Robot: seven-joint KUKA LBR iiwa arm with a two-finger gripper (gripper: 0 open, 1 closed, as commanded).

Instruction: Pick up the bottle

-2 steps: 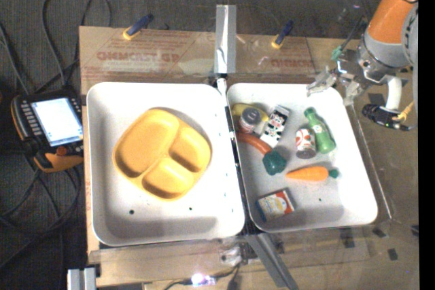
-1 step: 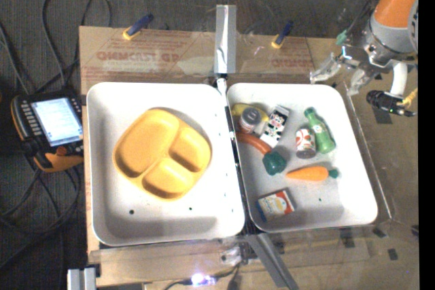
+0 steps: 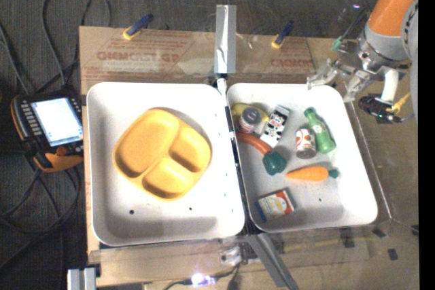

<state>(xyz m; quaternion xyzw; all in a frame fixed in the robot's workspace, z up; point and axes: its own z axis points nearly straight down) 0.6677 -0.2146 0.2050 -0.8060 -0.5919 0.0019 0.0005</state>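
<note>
Right bin [image 3: 360, 200], near corner: small orange carton [image 3: 275, 204], lying flat, apart from the other items.

Right bin, middle: carrot [image 3: 309, 174], orange with a green tip pointing right, lying crosswise. Just left of it, a dark teal cap-shaped piece [image 3: 274, 163], touching the end of a red-orange curved piece [image 3: 253, 142] that runs up toward the bin divider.

Right bin, upper middle: small red-and-white can [image 3: 305, 141], on its side. Green bottle [image 3: 319, 130], the task item, lying tilted with its cap toward the far wall, touching or just beside the can on the can's right. White carton with dark print [image 3: 274, 125], left of the can. Round tin with a grey lid and yellow body [image 3: 249, 117], near the far left corner of this bin.

Left bin [image 3: 98, 166]: yellow sectioned tray [image 3: 163, 153], three compartments, set at a slant, nothing in it.

Left of the bench: handheld pendant with a lit screen [image 3: 51, 120].

Far edge: cardboard sheet [image 3: 149, 58] with a blue-and-yellow clamp [image 3: 138, 26] and a second clamp [image 3: 283, 32].

Far right: gripper [image 3: 336, 78], outside the right bin past its far right corner, well apart from the bottle, grasping nothing; whether its claw is spread or clenched cannot be told.
</note>
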